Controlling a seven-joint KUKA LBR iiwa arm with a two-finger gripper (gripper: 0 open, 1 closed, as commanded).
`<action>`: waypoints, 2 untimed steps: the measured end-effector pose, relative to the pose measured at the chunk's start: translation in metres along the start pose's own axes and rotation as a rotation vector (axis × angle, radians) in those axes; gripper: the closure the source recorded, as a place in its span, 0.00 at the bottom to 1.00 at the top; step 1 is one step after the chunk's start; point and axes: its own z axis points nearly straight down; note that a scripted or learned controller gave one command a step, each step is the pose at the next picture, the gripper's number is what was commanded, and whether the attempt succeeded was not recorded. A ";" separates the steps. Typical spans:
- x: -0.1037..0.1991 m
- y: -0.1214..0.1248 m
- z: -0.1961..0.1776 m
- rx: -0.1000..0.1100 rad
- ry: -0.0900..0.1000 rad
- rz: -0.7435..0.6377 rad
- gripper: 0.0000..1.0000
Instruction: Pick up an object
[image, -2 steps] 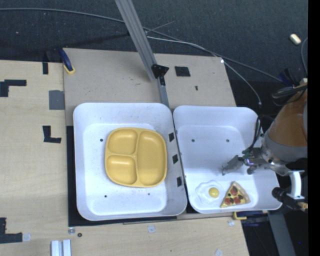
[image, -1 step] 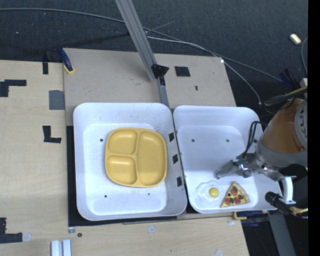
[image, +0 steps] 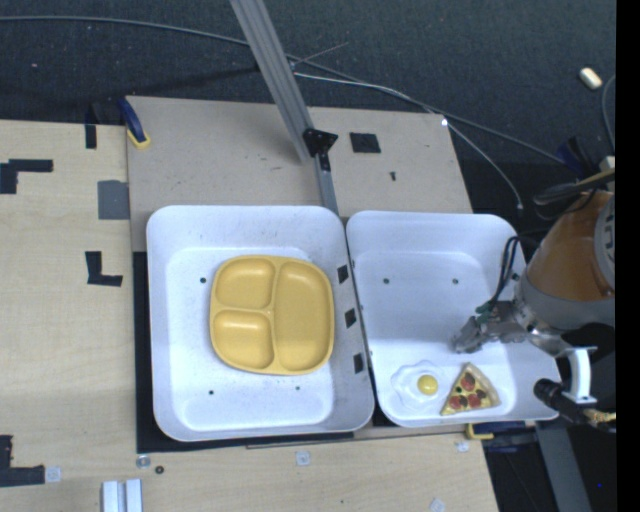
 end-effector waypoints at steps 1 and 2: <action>0.000 -0.009 -0.053 0.003 0.001 0.000 1.00; 0.003 -0.009 -0.095 0.003 0.001 -0.001 1.00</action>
